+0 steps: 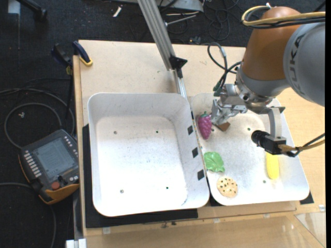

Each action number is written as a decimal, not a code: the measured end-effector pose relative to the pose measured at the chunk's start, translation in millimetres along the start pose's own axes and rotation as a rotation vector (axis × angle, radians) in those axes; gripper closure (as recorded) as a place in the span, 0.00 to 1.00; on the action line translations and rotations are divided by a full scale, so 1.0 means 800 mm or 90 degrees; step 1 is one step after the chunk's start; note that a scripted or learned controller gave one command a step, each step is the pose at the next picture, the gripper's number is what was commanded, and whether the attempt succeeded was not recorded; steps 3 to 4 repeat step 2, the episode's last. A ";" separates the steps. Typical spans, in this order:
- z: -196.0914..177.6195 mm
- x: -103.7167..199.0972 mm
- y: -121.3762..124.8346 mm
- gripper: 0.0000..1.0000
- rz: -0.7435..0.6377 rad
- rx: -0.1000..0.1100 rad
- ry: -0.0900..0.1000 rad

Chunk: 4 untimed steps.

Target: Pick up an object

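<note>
The claw (221,119) hangs low in the right bin (296,186), but whether it is open or gripping anything cannot be told. Purple grapes (205,125) lie just beside it; a green leaf (214,161), cookie (227,186) and banana (272,167) lie farther off.

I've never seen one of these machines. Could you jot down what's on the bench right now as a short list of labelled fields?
arm: grey with an orange band, reaching in from the right
end effector: low over the right bin, beside the purple grapes
other items in right bin: green leafy piece, cookie, yellow corn
left bin: white, shallow
</note>
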State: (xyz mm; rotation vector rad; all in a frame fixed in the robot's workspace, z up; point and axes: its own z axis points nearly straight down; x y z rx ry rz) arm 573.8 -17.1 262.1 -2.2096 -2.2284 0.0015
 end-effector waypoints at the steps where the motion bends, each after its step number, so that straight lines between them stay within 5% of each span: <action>1: 0.001 0.072 -0.024 1.00 0.000 0.000 0.000; 2: 0.003 0.141 -0.035 1.00 0.000 -0.001 0.000; 4: 0.003 0.141 -0.035 1.00 0.000 -0.001 0.000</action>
